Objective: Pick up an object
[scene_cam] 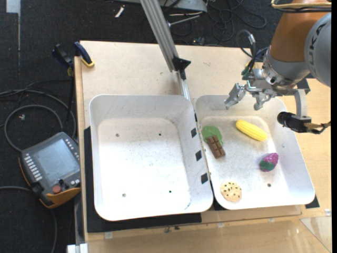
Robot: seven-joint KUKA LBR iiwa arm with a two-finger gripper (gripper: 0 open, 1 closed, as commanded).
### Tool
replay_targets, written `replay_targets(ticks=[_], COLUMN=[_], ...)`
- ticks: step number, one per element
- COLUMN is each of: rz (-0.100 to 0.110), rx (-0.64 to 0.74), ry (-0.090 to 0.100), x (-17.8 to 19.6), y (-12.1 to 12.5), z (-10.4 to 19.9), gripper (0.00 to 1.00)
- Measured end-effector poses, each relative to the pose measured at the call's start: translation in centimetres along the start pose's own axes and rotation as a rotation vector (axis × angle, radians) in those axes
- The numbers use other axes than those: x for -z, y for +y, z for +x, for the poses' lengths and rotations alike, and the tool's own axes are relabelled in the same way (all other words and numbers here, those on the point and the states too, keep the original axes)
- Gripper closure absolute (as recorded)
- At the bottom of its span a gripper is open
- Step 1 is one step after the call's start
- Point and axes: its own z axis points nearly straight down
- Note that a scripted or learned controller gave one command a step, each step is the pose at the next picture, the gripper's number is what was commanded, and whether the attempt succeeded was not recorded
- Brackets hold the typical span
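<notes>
We see the arm entering from the upper right of the frame, its gripper hanging over the far edge of the right bin, near the top of that bin. Its two fingers are spread well apart, and nothing sits between them. In the right bin, below and slightly right of the gripper, lies a yellow corn cob. To the left of it, near the divide between the bins, a brown chocolate bar rests against a green piece. A purple and green object lies toward the right side, and a round cookie sits near the bin's lower edge. We also note a teach pendant at the left of the frame, off the bench.
</notes>
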Motion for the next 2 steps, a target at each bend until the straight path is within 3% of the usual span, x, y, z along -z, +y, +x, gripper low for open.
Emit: replay_targets(ticks=[1, 2], rz=[-0.005, 0.001], rx=[0.0, -0.004], ry=[0.0, -0.001], x=[0.3, -4.7], y=[0.1, -0.5], z=[0.0, -0.8], gripper=[0.0, 0.0])
